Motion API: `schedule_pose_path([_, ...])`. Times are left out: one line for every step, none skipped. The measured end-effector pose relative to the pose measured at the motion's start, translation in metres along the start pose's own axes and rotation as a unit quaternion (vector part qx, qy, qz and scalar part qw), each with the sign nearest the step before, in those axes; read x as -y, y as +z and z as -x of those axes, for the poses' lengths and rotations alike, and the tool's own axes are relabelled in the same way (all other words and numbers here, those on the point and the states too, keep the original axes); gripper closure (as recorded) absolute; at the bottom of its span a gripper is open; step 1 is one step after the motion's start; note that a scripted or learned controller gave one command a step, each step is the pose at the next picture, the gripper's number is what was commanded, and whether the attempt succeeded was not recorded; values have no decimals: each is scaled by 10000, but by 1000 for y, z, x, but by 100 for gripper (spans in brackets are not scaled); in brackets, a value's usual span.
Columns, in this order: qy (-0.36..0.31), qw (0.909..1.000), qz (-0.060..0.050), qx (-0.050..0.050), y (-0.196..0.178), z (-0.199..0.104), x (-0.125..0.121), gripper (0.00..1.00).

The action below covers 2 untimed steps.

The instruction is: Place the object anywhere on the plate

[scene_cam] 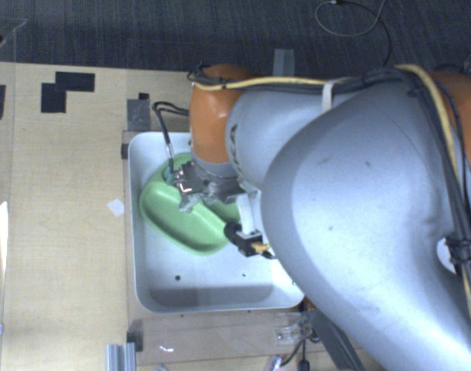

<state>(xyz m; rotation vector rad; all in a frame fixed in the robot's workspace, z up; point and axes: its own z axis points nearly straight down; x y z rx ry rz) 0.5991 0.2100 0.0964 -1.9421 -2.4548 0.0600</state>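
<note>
The big grey arm [359, 207] reaches in from the right and covers a lot. Its gripper [195, 195] hangs low over the green plate [169, 215], near the plate's middle and a bit to the right. I cannot tell if the gripper is open or closed, because the wrist hides it from above.

The plate lies in 1 white bin [204, 292], in the left half and close to the far wall. It is oval with a raised rim. The bin sits on a pale wood bench [65, 207]. 1 small white scrap [115, 205] lies on the bench, just left of the bin.

The object is hidden. If the gripper has it, it is under the wrist, right above the plate. I cannot say what it is.

I think the plate is smooth plastic, light and a bit slippery. A push from the side could make it slide or tip in the bin. So the object should come down straight and be let go low and softly. The flat middle of the plate looks like the safest spot, away from the sloping rim. Where best to hold the object I cannot judge.
</note>
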Motion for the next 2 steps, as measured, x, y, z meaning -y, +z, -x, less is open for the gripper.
schedule_pose_path([-531, 9975, -415, -232, 4, 22, -38, 100])
schedule_pose_path([-2398, 9707, 106, -143, 1, 32, -5, 100])
